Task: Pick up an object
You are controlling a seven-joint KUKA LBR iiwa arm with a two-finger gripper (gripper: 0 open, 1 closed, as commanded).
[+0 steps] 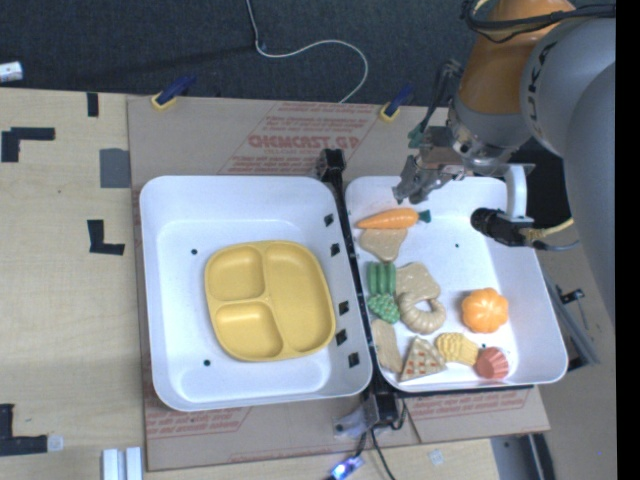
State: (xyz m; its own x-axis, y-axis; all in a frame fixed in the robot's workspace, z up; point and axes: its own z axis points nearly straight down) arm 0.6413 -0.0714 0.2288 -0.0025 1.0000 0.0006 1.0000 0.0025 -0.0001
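The right bin [520, 268] holds toy food: an orange carrot [388, 219] at its far left, a tan bread slice [379, 243] below it, a green pod [381, 292], a pretzel [421, 308], a round orange fruit [484, 310], a pizza wedge [422, 359], a yellow corn piece [456, 347] and a red berry [492, 364]. My gripper [417, 188] hangs over the bin's far left corner, just above and right of the carrot, fingers pointing down. Nothing shows between them.
The left bin [170, 268] holds a yellow divided plate [268, 300]. A black clamp [331, 163] sits at the far end of the wall shared by the bins. A white cable [300, 48] lies behind the bench.
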